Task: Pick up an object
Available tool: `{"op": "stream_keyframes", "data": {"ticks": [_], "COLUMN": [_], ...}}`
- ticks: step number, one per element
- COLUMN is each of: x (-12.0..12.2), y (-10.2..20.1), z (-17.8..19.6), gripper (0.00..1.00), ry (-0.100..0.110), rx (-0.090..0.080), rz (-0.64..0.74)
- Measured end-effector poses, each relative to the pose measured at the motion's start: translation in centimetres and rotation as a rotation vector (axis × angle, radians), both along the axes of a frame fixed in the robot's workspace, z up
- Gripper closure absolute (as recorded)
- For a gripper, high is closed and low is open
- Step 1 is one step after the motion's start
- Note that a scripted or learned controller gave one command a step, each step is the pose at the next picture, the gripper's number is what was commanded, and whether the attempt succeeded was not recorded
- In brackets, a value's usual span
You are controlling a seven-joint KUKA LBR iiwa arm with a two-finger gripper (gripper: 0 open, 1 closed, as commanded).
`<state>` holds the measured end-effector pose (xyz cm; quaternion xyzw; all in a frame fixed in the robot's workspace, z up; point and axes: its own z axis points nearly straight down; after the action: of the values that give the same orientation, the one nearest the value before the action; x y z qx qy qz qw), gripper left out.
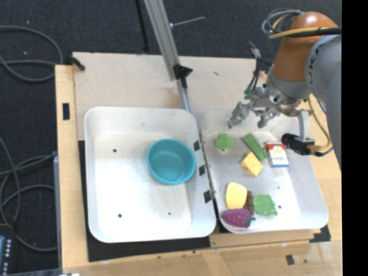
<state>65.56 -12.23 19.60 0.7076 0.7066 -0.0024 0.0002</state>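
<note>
The claw hangs over the far end of the right bin, its two fingers spread apart with nothing between them. The likeliest target, a long green vegetable piece, lies just on the near side of the claw, a little to the right of the left finger. Its long axis runs at a slant, from far-left to near-right, so I judge the claw would need to come down and toward the near side, with the fingers set across that slant. The piece is flat, narrow and dark green, and its near end touches a yellow wedge. A small green broccoli-like toy sits just left of it, and a red and white box just right. A blue bowl rests in the left bin on the counter, well apart from the claw
</note>
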Motion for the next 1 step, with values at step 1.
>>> {"op": "stream_keyframes", "data": {"ticks": [1], "x": [0.03], "y": [-0.17], "z": [-6.36], "gripper": [0.00], "ry": [0.002], "rx": [0.000], "rz": [-0.001]}}
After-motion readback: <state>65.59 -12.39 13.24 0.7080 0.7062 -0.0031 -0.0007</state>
